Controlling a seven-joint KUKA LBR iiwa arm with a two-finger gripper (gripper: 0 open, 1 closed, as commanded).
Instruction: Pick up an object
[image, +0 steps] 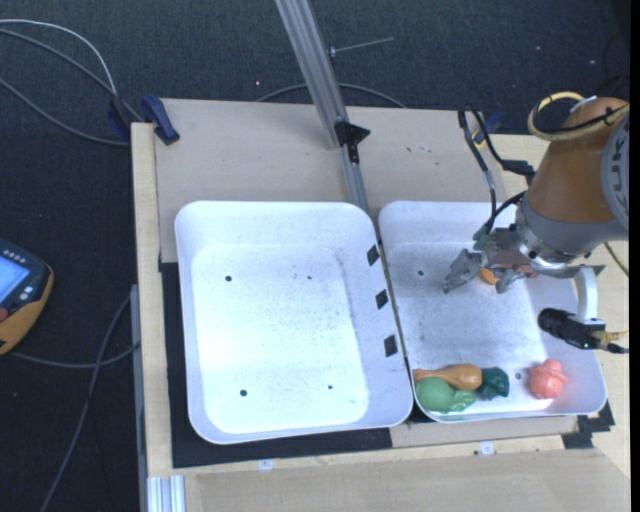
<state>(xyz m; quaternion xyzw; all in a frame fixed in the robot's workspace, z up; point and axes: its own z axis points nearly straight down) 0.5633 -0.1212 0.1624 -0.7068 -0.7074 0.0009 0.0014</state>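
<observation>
Hovering spread and unladen, the gripper (478, 277) hangs well above the toys (462, 388).

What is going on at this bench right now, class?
A grey KUKA arm reaches from the right into the right bin, its gripper above the bin floor with something orange by its fingers; a grasp can't be confirmed. A green toy, a tan piece and a pink toy lie along the near wall.
</observation>
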